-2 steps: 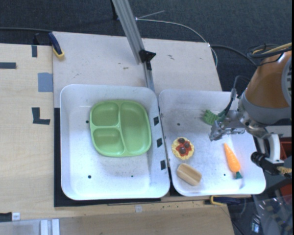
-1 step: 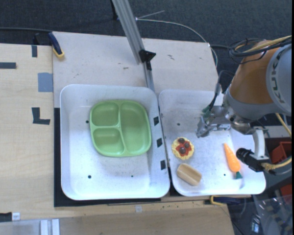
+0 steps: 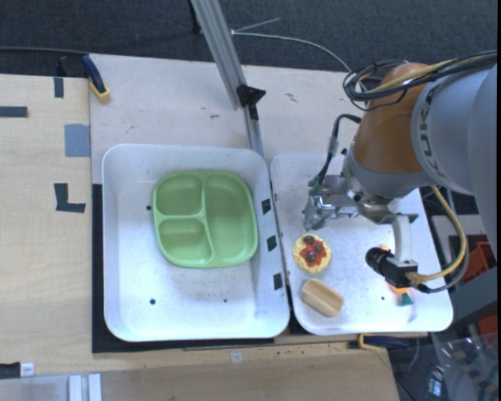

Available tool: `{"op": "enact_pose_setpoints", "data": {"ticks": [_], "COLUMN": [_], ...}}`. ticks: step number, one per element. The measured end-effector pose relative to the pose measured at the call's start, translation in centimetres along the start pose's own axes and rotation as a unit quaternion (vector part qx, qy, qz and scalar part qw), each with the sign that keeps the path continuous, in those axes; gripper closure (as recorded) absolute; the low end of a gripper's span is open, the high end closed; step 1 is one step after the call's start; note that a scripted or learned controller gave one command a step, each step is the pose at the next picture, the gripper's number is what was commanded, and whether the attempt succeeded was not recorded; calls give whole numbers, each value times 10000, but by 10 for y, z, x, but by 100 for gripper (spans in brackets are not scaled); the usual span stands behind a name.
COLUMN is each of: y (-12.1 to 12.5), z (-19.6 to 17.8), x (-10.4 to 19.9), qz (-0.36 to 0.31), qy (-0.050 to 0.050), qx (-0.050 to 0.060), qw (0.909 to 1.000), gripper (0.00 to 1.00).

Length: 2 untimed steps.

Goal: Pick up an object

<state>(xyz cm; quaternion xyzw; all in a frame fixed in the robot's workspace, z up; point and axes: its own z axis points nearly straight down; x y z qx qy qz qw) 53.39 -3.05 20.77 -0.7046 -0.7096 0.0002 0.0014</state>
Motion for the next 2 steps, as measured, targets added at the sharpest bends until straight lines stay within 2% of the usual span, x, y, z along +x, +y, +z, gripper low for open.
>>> {"op": "enact_pose_setpoints", "data": {"ticks": [1, 2], "y": [13, 14], "z": [5, 0], "x": [55, 115], "qz": [-4, -8], "qy": [1, 2], "qx": [0, 0], "qw": [10000, 10000], "gripper": [100, 100]}}
